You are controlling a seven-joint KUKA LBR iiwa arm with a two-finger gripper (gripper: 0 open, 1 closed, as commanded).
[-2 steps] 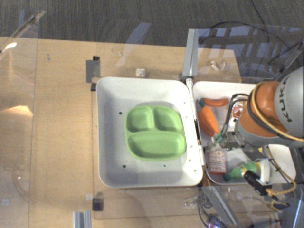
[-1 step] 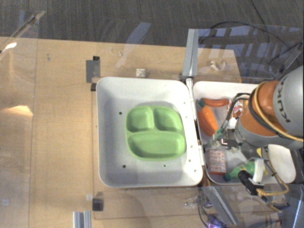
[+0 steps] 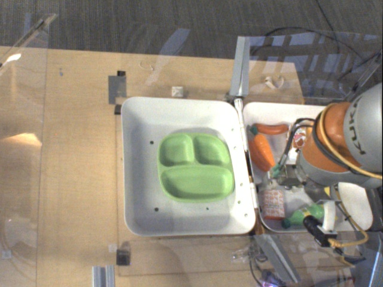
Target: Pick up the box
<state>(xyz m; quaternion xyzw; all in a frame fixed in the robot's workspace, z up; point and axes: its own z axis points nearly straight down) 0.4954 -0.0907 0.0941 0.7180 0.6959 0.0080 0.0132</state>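
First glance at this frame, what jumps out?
The bright green divided plate lying in the middle of the left bin grabs the eye first. Next is the grey arm with its orange band reaching over the right bin, which is crowded with an orange carrot, a sausage and the small red-and-white box near its front edge.

The arm (image 3: 347, 139) covers much of the right bin (image 3: 254, 109), and the frame's right edge cuts both off. The hand (image 3: 286, 173) sits under the wrist, its tips too small to read. The box (image 3: 273, 202) shows print, perhaps red, too blurred to make out.
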